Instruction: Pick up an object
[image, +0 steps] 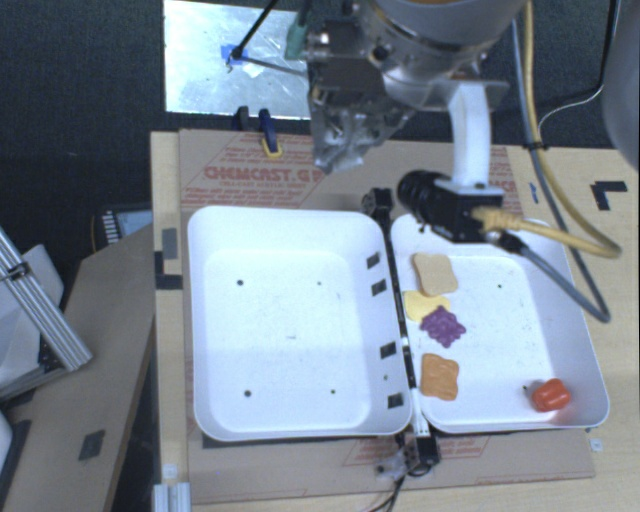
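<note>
**Gripper Up High, Five Pieces Lying in the Right Bin**

And there was the gripper (338, 152), hanging up at the top of the camera view, over the far strip of the cardboard sheet (250, 172) and just beyond the seam where the two bins met; it was blurred and seen from above, so whether it was open or closed — I could not tell. Nothing showed in its grasp; it was well apart from every loose piece on the bench.

The pickings all lay in the right bin (560, 300). Four of them ran in a loose column along its left side, close to the divider: a tan slab (435, 273) furthest back; a yellow piece (420, 304) just in front of it, partly tucked under a purple cluster (443, 326); then an orange piece (439, 376) nearest the front rim, lying flat. Off on its own, well apart from that column, a red-orange ball (549, 395) sat in the bin's front right corner, close against the rim.

The left bin (290, 225) showed its white floor with a few small dark dots; behind it, on the far edge of the cardboard, a blue-and-yellow clamp (269, 136) stood — near the gripper in the view, though not touching it.
</note>
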